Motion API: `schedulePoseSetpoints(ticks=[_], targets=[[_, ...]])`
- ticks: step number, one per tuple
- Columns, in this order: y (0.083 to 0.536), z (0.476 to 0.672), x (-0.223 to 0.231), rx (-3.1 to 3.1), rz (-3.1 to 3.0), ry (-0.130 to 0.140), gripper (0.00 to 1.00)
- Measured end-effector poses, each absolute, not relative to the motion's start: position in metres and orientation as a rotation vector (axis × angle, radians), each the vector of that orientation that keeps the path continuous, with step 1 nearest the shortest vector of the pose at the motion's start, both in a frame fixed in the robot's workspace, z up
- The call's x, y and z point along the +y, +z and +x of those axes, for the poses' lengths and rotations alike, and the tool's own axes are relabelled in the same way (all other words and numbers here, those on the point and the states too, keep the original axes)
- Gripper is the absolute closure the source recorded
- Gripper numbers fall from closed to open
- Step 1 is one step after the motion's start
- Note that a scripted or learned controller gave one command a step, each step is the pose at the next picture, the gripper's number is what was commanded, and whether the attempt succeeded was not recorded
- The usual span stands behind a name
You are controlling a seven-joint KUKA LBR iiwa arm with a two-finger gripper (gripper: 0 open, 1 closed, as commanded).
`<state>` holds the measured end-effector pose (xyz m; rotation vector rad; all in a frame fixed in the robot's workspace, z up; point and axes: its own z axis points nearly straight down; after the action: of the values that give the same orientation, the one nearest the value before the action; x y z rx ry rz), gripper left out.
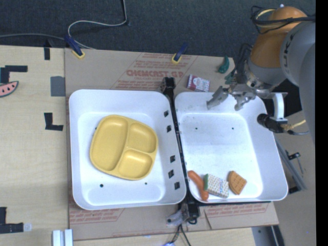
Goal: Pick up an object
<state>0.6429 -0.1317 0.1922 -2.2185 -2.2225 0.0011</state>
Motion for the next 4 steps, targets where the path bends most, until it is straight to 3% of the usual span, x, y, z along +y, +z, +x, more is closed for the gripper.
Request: schedulePoseSetpoints(ticks=[1,2,3,4], targets=[[0.099,0.559,-0.096,-2.219,-2.218,0.003,0.00],[0.109,0.559,-0.095,-2.221,-2.218,0.001,1.00],[0.184,0.517,-0.032,-2.223,-2.217,0.000,1.00],[0.193,0.517,-0.032,-2.223,-2.215,0.001,1.00]])
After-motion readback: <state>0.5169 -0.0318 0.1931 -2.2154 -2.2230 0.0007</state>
